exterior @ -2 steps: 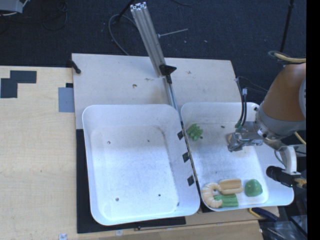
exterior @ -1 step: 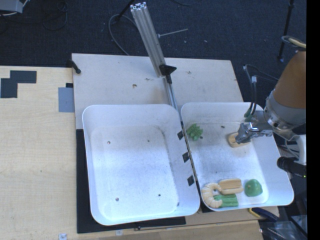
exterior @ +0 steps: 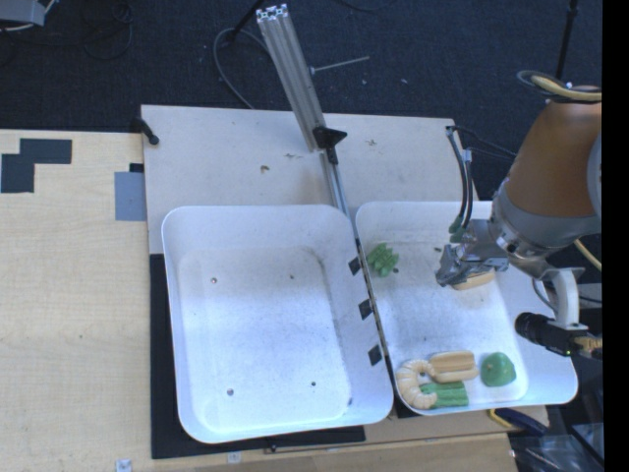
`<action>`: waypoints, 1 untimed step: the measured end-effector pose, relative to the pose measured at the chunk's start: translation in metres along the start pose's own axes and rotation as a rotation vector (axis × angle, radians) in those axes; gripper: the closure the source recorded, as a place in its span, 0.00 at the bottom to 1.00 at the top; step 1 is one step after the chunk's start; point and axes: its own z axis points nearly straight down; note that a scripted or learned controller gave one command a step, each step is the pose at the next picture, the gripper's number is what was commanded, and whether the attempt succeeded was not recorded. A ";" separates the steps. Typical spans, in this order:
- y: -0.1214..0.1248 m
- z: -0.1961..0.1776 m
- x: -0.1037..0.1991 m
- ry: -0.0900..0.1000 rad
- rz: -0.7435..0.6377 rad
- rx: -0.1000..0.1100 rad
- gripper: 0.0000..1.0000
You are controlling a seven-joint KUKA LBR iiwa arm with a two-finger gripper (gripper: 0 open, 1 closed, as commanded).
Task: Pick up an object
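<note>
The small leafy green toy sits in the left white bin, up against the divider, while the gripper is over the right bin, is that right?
Not quite. The camera view shows the small leafy green toy in the right white bin, near its left wall, not in the left one. The gripper is indeed over the right bin.

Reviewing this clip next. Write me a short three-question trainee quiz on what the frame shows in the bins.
1. True or false: the small green leafy object lies in the right bin, near the divider between the bins.
2. Multiple choice: where is the cluster of tan, cream and green pieces? A) left bin B) near corner of the right bin C) on the bench behind the bins
3. Fill in: the gripper is over the ____ bin, by a tan object.

Key: 1 true; 2 B; 3 right.
</note>
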 end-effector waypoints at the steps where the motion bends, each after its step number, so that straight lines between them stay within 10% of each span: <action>1: -0.018 0.009 0.053 0.000 -0.001 0.002 1.00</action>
